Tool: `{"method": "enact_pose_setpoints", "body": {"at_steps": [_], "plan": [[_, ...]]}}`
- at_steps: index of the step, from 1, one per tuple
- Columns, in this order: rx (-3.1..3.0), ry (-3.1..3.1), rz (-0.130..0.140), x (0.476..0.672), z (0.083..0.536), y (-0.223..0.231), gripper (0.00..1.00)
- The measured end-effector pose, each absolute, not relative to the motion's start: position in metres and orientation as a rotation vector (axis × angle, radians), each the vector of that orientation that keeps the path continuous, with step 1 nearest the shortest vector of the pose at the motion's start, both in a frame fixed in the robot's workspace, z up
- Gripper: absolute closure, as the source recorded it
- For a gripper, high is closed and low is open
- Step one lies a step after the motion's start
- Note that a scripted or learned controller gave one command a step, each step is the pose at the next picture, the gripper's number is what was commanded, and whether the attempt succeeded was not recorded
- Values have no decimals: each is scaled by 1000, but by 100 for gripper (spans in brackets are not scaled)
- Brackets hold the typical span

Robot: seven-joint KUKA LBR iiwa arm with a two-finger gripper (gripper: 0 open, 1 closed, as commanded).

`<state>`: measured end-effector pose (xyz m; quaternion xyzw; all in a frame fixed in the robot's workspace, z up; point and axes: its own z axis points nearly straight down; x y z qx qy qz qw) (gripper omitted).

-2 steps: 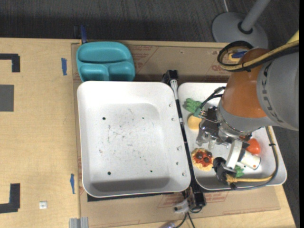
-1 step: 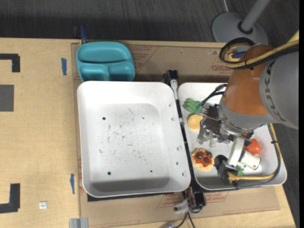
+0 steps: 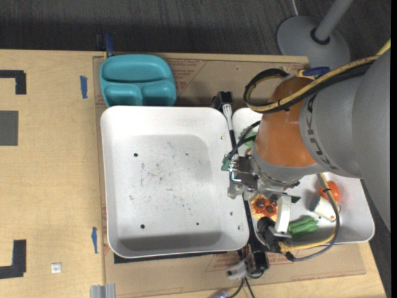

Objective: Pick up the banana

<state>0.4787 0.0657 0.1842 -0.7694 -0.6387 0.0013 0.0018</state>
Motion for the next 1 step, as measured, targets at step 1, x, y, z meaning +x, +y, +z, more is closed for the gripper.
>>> {"method": "enact_pose_setpoints", "body": {"at_steps": [1], "plan": [[-2415, -1997, -17, 481, 125, 100, 100]]}}
